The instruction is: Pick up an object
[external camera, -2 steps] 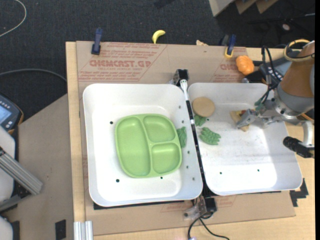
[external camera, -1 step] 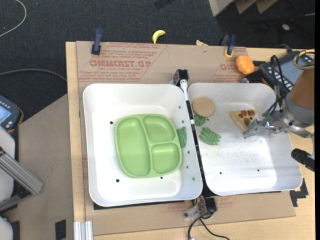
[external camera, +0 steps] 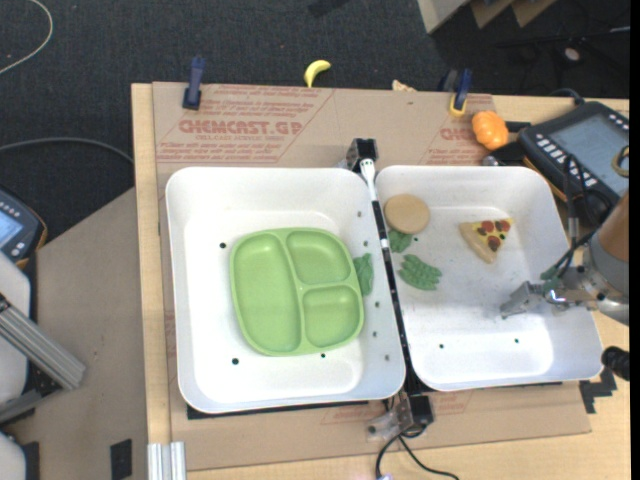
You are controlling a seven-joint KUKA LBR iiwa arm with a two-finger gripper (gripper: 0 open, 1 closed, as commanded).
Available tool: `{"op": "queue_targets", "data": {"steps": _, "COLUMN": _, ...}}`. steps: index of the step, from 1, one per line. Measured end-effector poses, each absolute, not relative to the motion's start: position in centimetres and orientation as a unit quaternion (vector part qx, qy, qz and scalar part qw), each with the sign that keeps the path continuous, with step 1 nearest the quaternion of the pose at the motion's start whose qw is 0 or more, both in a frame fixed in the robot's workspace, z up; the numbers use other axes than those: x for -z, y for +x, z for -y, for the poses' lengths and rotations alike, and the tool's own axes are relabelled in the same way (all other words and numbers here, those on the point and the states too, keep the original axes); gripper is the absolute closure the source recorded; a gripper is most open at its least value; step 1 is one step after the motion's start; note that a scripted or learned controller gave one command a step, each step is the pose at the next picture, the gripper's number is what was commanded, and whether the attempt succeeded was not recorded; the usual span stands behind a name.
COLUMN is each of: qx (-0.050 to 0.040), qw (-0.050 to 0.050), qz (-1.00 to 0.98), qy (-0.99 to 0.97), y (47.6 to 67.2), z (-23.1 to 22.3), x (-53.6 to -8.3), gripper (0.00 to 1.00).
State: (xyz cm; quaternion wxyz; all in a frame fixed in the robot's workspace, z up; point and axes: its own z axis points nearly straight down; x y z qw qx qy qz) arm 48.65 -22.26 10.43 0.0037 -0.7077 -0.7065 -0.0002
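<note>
The right bin (external camera: 480,363) holds a round tan cookie (external camera: 407,213), a pizza slice toy (external camera: 487,238) and a green leafy piece (external camera: 420,272). A smaller green piece (external camera: 400,240) lies just below the cookie. My gripper (external camera: 516,302) reaches in from the right edge and hovers low over bare bin floor. It is below and to the right of the pizza slice and well right of the leafy piece. Its fingers point left, stand open, and have nothing between them.
The left bin (external camera: 200,208) carries a green divided plate (external camera: 296,290), with another green piece (external camera: 363,273) against the divider. An orange toy (external camera: 489,129) and a yellow banana (external camera: 317,70) lie on the cardboard behind the bins. A black device (external camera: 585,148) sits at the far right.
</note>
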Motion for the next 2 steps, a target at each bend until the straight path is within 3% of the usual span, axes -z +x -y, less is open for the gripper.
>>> {"op": "queue_targets", "data": {"steps": 1, "qx": 0.0035, "qw": 0.005, "qz": 0.709, "qy": -0.705, "y": 48.1, "z": 21.8, "x": -8.4, "gripper": 0.00}}
{"op": "queue_targets", "data": {"steps": 2, "qx": 0.0016, "qw": 0.001, "qz": 0.708, "qy": -0.706, "y": 48.0, "z": 22.1, "x": -9.5, "gripper": 1.00}}
